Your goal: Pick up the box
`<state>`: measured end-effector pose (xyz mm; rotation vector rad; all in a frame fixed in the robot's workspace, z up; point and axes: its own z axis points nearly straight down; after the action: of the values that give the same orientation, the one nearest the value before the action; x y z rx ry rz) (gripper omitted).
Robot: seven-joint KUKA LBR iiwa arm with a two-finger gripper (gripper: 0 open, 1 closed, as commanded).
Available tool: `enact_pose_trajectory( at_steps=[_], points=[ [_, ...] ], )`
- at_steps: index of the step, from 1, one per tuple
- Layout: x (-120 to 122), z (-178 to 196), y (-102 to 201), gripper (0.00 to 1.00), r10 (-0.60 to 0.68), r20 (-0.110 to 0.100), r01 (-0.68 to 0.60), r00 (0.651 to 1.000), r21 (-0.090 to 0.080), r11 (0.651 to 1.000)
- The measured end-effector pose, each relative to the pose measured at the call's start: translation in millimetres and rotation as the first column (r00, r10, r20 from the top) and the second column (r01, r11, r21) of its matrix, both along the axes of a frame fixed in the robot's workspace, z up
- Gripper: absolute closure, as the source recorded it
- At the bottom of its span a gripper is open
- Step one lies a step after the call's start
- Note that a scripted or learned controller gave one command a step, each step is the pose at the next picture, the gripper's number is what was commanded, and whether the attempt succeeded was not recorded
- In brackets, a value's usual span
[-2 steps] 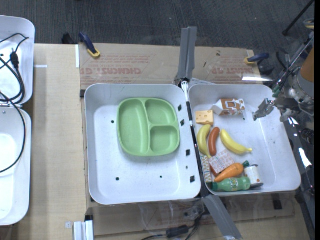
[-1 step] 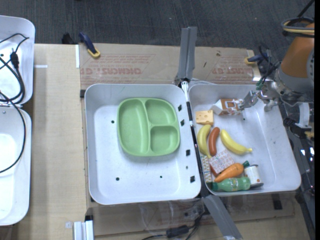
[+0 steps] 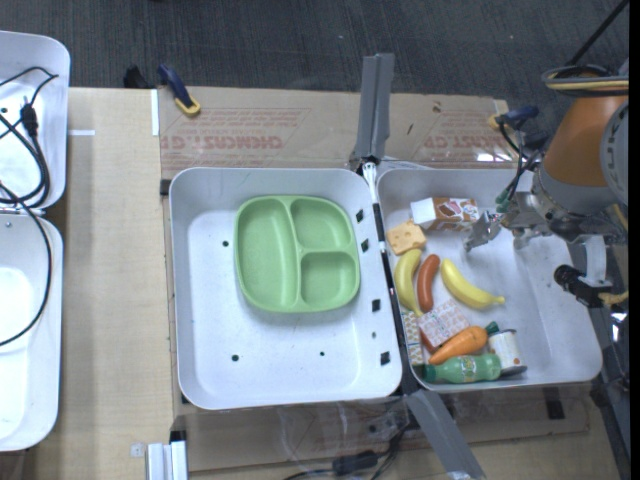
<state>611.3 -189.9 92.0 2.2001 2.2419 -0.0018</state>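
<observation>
Grey arm point(image 3: 590, 208) with a broad orange band point(image 3: 580, 148) above the wrist, rounded and glossy. Metal-grey hand point(image 3: 483, 234) at its end, slim and angular, on a boxy silver-grey wrist block. Black cables point(image 3: 520, 168) looped along the wrist, plus a dark fitting point(image 3: 575, 280) on the near side.

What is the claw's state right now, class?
Claw: cannot be told; it hovers by the box, nothing visibly held.
</observation>
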Motion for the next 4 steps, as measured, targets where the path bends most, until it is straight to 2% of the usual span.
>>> enact_pose_trajectory(
  at_steps=[1, 2, 3, 4],
  points=[
    [36, -6, 16, 0.0, -0.179, -0.047, 0.179, 0.983, -0.006, 0.984],
    [33, -6, 27, 0.0, -0.315, -0.053, 0.315, 0.948, -0.018, 0.949],
    [22, 79, 95, 0.0, 0.034, 0.0, -0.034, 0.999, 0.0, 0.999],
    [4, 126, 54, 0.0, -0.02, 0.001, 0.02, 1.0, -0.001, 1.0]
  ],
)
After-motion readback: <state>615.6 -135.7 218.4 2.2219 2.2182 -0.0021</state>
